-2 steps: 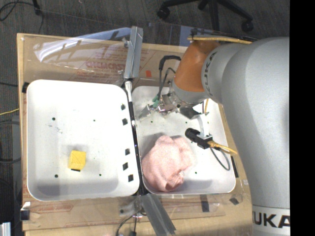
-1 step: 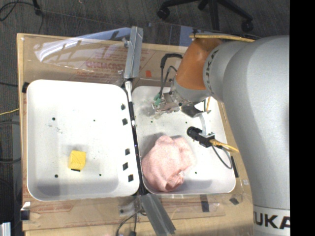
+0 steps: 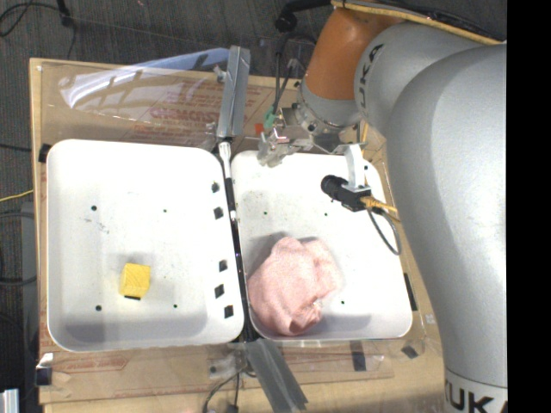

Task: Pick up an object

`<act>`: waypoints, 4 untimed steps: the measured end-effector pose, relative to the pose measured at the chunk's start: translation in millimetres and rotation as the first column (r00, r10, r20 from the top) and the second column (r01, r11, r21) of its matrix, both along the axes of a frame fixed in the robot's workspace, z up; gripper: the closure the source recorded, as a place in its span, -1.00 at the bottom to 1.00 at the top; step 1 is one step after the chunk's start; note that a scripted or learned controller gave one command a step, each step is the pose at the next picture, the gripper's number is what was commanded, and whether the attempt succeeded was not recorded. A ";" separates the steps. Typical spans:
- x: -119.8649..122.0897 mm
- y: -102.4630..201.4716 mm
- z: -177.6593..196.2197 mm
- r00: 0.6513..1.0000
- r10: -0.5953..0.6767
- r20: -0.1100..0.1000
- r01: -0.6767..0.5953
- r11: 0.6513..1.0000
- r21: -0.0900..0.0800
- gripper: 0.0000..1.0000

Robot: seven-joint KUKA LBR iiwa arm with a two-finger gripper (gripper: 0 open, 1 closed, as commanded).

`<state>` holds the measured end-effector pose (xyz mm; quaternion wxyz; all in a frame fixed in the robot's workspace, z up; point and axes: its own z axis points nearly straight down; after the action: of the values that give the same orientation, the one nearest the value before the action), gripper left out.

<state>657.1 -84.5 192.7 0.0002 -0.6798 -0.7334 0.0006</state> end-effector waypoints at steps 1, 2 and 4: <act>-0.2 0.1 -0.6 1.000 0.000 -0.001 0.000 1.000 0.000 -1.00; 0.5 -10.9 -62.5 1.000 0.010 0.004 -0.010 1.000 -0.002 -1.00; -1.7 -28.0 -93.6 0.932 0.362 -0.011 -0.363 0.932 -0.009 -1.00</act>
<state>655.4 -112.5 99.1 -0.0005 -0.5328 -0.8462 0.0078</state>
